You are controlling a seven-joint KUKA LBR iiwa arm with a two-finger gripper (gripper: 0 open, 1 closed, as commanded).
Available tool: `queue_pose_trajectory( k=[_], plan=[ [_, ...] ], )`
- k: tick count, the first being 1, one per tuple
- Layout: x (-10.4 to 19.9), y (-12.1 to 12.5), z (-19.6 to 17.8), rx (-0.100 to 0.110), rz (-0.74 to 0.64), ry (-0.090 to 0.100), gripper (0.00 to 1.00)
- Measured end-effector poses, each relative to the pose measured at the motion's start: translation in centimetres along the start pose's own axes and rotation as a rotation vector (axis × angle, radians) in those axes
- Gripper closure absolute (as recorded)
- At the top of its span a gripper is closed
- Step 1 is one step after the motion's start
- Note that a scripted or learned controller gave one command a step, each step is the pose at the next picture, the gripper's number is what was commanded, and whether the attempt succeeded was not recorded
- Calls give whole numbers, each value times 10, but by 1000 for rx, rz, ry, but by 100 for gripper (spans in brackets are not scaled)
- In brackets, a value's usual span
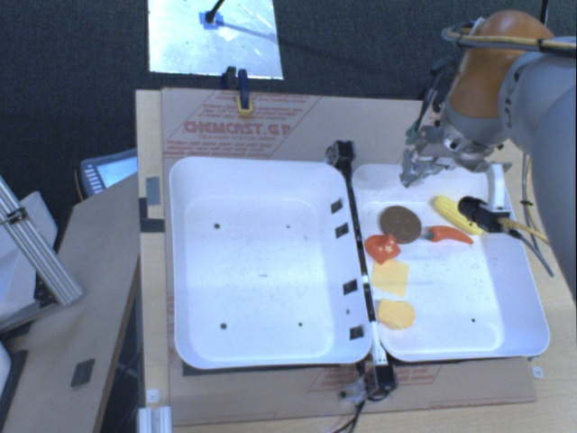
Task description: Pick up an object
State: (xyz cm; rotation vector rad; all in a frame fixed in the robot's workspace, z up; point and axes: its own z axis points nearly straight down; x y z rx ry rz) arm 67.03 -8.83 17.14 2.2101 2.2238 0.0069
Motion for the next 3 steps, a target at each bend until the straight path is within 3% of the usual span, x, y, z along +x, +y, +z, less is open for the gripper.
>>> queue_pose_trajectory(
  k=[1, 2, 3],
  plan=[
    [21, 1, -116, -6, -1, 1, 100],
    [-13, 0, -181, -3, 7, -2, 100],
    [31, 1, -282, -6, -3, 1, 100]
  ],
)
